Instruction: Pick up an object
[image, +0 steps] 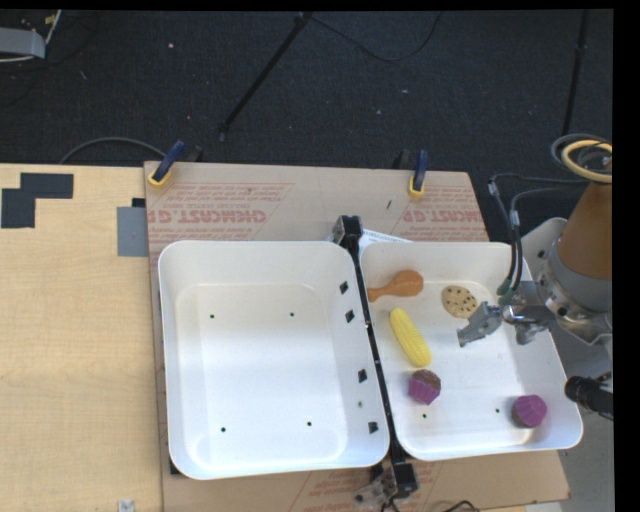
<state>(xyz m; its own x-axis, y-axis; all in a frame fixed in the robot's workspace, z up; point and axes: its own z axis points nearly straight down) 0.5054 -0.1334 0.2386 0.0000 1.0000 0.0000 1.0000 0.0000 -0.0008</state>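
Looked down from above on two white bins side by side: left bin (180, 300) and right bin (560, 430). Sat on a brown board (290, 205) pinned at the back by two clamps (418, 172).

Found five things in the right bin. Lay at the back: an orange drumstick (398, 286) and, to its right, a spotted cookie (459, 299). Lay in the middle, near the wall between the bins: a yellow corn (409, 337). Sat just below the corn: a purple and brown lump (424, 386). Rested in the front right corner: a purple ball (529, 410).

Reached in from the right over the right bin: the gripper (478, 328), just right of the cookie and near the corn. Gripped nothing. Could not tell if open or closed.
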